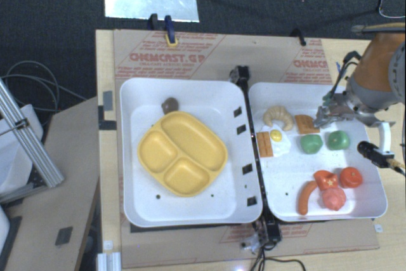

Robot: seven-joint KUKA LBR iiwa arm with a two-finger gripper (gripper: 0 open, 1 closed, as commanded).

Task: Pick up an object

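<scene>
The right bin (pixel 365 203) holds several toy foods. A croissant (pixel 279 115), a fried egg (pixel 277 136) and a brown waffle piece (pixel 264 145) lie at its left. An orange-brown toast slice (pixel 305 124) lies near the middle, with two green pieces (pixel 311 144) (pixel 337 139) beside it. At the front are a sausage (pixel 306 197), a red pepper (pixel 325 179), a tomato (pixel 351 177) and a pink fruit (pixel 334 198). My gripper (pixel 322 115) hangs over the bin's back right part, just right of the toast slice and above the green pieces.
The left bin (pixel 136 200) holds a yellow divided plate (pixel 183 152) and a small brown lump (pixel 169 105) behind it. A black divider (pixel 250 136) runs between the bins. A black part (pixel 374 154) juts over the right bin's right wall.
</scene>
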